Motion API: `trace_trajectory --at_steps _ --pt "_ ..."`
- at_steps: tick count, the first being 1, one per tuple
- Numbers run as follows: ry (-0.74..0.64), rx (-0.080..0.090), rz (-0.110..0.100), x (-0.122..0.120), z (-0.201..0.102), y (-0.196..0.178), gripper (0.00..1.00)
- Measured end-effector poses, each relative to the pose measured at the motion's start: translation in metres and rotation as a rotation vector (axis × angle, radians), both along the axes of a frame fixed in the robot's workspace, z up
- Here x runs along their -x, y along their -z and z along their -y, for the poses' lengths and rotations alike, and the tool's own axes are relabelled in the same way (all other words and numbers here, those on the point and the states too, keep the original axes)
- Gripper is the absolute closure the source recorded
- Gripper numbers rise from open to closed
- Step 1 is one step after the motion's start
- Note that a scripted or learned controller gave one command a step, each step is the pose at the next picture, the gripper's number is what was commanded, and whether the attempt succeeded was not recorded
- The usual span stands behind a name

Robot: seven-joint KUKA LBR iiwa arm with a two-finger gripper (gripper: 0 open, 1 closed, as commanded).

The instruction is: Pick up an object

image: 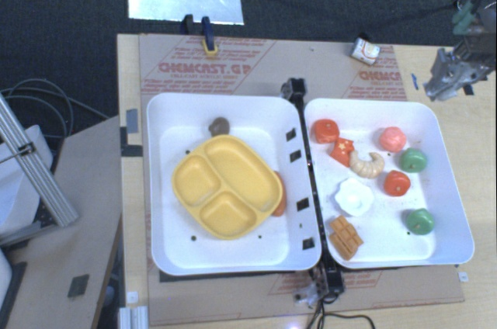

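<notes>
From where I stand, the tool [449,79] hangs off past the upper right corner of the right bin [446,157], above the desk [256,56] rather than above the toys. I cannot tell how it is set, and nothing shows in its grip. So the picking has not begun; this looks like the approach step, with the arm parked clear of the bin.

The things to choose from lie inside the right bin. Nearest the tool are a pink ball [392,138] and, just below it, a green ball [412,159]. A red ball [396,182] sits near the bin's middle beside a croissant [367,163], with a white shell-like piece [354,197] below that. A red tomato [324,130] lies at the bin's upper left, a waffle [345,236] at its lower left, and another green ball [419,220] at its lower right.

The next move, I'd judge, calls for swinging in over the bin and dropping onto one item. The lower green ball stands apart from its neighbours, so it looks the easier target; the croissant cluster seems crowded.
</notes>
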State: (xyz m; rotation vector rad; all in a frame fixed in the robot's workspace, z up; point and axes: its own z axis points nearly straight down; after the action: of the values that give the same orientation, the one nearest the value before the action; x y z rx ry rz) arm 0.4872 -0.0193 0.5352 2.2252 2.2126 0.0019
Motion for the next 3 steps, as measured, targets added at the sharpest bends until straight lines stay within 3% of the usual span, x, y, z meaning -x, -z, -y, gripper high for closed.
trace_trajectory --at_steps 1,2,3 --pt "-0.009 -0.002 0.000 0.000 -0.005 0.000 0.00" --pt "-0.020 -0.003 -0.008 -0.013 -0.112 0.071 0.00" --pt "-0.012 -0.003 0.003 -0.013 -0.106 0.055 1.00"
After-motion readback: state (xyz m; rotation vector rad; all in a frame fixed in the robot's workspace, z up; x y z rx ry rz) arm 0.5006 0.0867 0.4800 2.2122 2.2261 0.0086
